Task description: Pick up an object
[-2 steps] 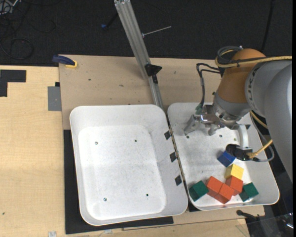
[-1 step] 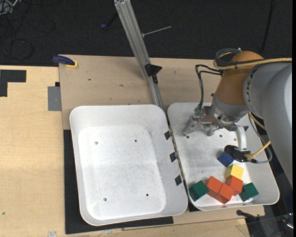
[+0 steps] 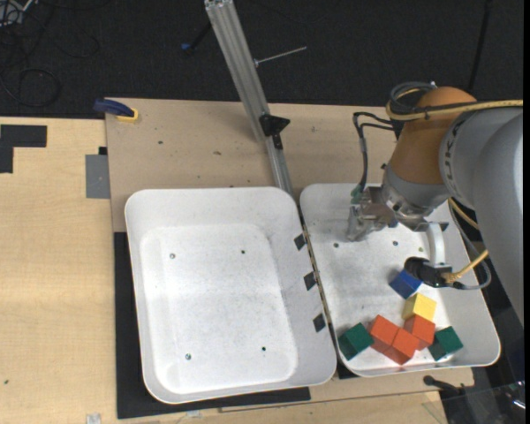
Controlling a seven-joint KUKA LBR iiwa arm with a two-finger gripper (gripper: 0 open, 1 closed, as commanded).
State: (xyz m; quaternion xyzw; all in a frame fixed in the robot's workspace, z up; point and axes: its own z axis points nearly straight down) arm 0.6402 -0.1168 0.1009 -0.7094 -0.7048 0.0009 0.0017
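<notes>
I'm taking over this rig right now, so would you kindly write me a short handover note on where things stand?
End effector: low over the upper part of the right bin, nothing seen between its fingers.
Objects: all clustered at the near end of the right bin: blue block, yellow block, orange blocks, and two green blocks. They lie apart from the end effector.
Left bin: no blocks seen in it.
Done: nothing picked yet.
Left: move to the cluster, grasp one block, lift.

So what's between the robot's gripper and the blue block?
Just bare white floor of the right bin. In the camera view, the gripper sits up above the blue block, with no other block in the stretch between them.
</notes>
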